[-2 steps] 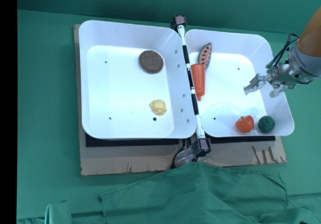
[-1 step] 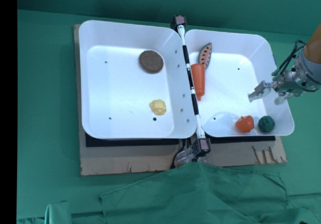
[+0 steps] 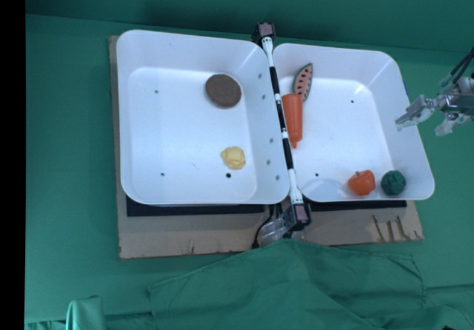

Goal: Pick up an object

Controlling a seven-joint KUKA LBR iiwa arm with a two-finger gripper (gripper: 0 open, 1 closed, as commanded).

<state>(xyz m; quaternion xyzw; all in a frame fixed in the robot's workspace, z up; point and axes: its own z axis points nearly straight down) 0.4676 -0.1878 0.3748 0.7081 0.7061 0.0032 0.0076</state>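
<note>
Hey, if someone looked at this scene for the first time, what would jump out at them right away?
Two white bins side by side on green cloth, with bright toy food inside. The right bin holds an orange carrot and a watermelon slice along its left wall, plus an orange pepper and a dark green ball in the near right corner. The left bin has a brown disc and a yellow lump, while the gripper hovers at the right bin's far edge.

Two shallow white bins, the left bin (image 3: 141,62) and the right bin (image 3: 385,73), sit side by side on a brown cardboard sheet (image 3: 185,243) at the counter's (image 3: 67,136) middle. Rumpled green cloth (image 3: 296,291) drapes the counter's near edge.
</note>
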